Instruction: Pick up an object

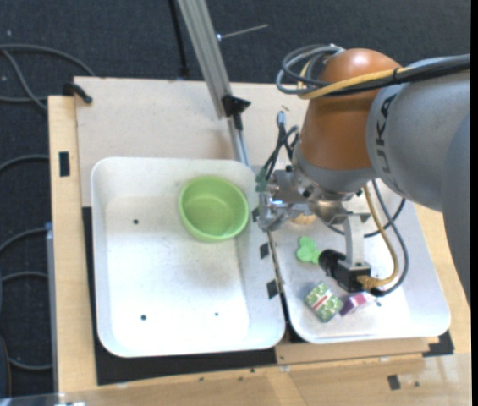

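Observation:
My gripper [282,203] hangs over the far left part of the right bin [425,307], close to the wall shared with the left bin, under the orange-banded wrist. A small tan thing [304,219] peeks out just below the gripper; whether it is held cannot be told. A small green piece [307,249] lies in the right bin just in front of the gripper. Nearer the front lie a green-and-white patterned block [322,300] and a purple piece [354,303]. A light green bowl [213,209] stands upright in the left bin's far right corner.
The left bin [137,311] holds the bowl alone at its far right corner. A slanted metal rail [209,53] rises behind the bins. The arm covers much of the right bin's far side. Cables lie on the dark floor to the left.

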Tool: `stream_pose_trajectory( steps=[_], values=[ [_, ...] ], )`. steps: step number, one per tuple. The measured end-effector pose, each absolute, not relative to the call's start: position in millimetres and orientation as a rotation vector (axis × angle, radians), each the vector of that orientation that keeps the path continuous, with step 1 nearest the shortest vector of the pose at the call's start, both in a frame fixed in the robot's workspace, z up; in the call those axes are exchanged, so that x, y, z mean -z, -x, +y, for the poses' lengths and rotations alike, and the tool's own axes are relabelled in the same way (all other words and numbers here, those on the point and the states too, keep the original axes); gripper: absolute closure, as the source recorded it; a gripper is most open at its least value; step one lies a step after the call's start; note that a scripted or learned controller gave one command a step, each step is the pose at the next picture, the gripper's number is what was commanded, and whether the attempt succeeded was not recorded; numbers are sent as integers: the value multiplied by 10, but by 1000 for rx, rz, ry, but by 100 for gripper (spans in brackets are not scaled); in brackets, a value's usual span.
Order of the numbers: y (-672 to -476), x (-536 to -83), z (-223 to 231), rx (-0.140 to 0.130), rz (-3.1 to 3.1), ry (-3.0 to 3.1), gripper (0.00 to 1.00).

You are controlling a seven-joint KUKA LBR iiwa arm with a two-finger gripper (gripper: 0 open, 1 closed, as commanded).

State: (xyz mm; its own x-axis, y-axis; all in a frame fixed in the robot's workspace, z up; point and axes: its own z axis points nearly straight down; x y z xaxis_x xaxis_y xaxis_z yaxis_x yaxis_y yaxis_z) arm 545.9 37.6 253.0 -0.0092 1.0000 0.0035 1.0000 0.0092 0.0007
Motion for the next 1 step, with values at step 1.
stream_pose_trajectory(
  steps=[1],
  values=[
    [-5238,-2501,759,1,-2228,2212,100]
  ],
)
